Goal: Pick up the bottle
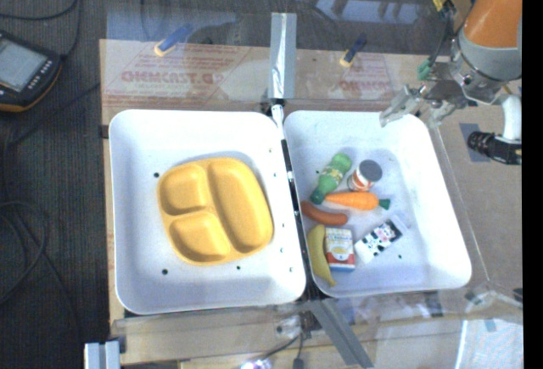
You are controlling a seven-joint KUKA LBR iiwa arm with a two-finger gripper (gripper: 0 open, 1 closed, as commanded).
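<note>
A green bottle (330,178) with a yellow-green cap lies tilted in the right bin (424,181), near its left wall. Its lower end rests close to a sausage (323,214). My gripper (413,103) hangs over the right bin's far right rim, well up and to the right of the bottle. Its two pale fingers (395,110) are spread apart with nothing between them. The orange band of the arm (494,15) sits above the gripper at the top right.
Around the bottle lie a small can (365,176), a carrot (354,200), a banana (318,255), a juice carton (339,247) and a black-and-white toy (377,240). The left bin (136,147) holds a yellow divided tray (215,208).
</note>
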